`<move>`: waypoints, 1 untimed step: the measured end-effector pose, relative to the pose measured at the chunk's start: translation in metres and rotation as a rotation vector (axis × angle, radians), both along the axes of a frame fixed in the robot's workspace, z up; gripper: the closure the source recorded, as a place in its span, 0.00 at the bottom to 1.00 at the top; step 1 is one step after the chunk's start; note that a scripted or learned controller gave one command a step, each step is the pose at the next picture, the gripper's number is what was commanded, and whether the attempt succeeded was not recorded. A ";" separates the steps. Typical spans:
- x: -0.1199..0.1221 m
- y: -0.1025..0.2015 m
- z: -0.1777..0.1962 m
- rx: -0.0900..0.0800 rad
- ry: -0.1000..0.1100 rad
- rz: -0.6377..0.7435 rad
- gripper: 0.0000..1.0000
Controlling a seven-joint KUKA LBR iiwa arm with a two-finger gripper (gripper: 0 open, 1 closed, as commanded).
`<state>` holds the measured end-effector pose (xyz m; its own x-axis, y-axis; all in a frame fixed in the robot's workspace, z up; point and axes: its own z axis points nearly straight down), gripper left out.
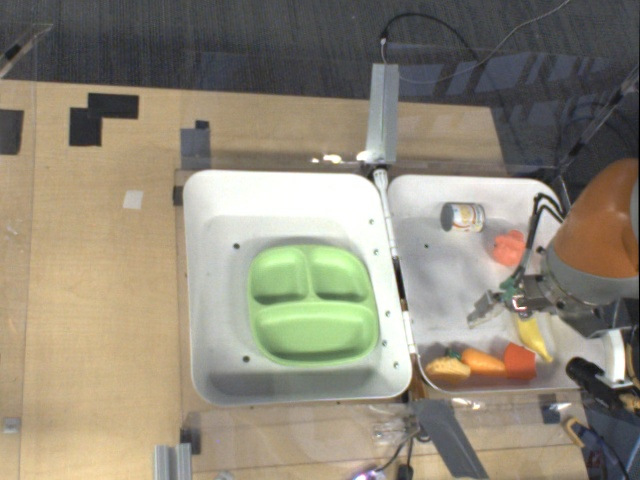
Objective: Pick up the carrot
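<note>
Carrot lies along the near wall of the right bin, long axis roughly left-right, parallel to that wall; which end is the tip cannot be told. A tan bread-like piece touches its left end, a red block its right. Gripper is above the bin floor, up and right of the carrot, fingers spread, nothing between them. Left bin holds a green divided plate.

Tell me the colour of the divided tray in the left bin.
Light green; the divided tray shows plainly in the camera view.
</note>
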<state>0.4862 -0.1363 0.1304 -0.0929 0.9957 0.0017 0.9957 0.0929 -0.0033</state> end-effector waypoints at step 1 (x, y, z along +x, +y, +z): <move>0.001 0.048 0.017 -0.001 -0.001 0.002 0.00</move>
<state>0.4869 -0.0879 0.1477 -0.0946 0.9955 0.0009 0.9955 0.0946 -0.0020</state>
